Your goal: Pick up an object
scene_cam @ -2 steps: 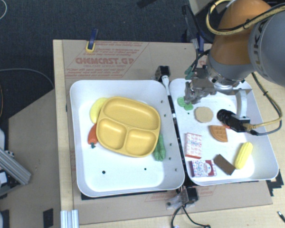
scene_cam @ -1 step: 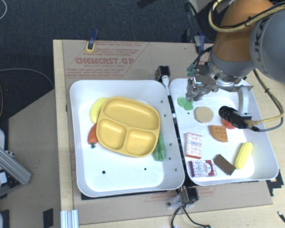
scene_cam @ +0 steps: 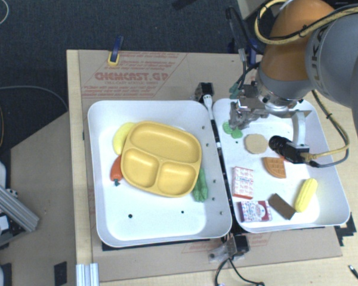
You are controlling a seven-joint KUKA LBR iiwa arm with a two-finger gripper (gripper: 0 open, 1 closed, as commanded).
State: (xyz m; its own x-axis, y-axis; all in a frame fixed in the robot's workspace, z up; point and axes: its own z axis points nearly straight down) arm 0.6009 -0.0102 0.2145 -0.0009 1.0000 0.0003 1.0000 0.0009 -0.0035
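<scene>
My gripper (scene_cam: 238,119) hangs low over the far left corner of the right bin (scene_cam: 337,202), under the grey arm with its orange band. A small green item (scene_cam: 232,130) lies just below and left of the gripper, partly covered by it; I cannot tell whether they touch. Close by to the right lies a round tan biscuit (scene_cam: 256,143). Further forward are an orange waffle piece (scene_cam: 275,167), a yellow corn cob (scene_cam: 305,194) and a brown bar (scene_cam: 281,205).
Two red-and-white packets (scene_cam: 243,182) (scene_cam: 254,211) lie along the right bin's left side. The left bin (scene_cam: 101,159) holds a yellow divided tray (scene_cam: 161,158), with a yellow fruit (scene_cam: 122,137), an orange-red vegetable (scene_cam: 116,169) and a green vegetable (scene_cam: 200,186) around it.
</scene>
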